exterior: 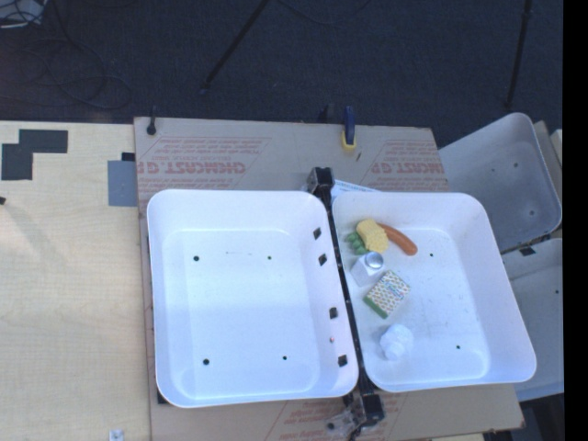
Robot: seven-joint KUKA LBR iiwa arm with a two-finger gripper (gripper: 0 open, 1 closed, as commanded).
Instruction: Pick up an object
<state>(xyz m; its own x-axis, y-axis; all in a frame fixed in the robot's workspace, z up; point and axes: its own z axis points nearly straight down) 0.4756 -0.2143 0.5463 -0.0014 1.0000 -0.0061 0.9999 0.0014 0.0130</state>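
Six small objects in the right bin, all lying along its left side.

We see the right bin holding a yellow corn-like toy near its upper left corner, with an orange carrot-shaped piece touching its right side and a small green piece just to its left. Below them stands a small silver can, then a patterned green-edged block lying tilted, and nearer the front a crumpled white object, apart from the rest. The left bin sits beside it, the two rims touching, both on a printed cardboard sheet held by a blue clamp at its far edge. We cannot tell how the gripper stands or whether it has anything.
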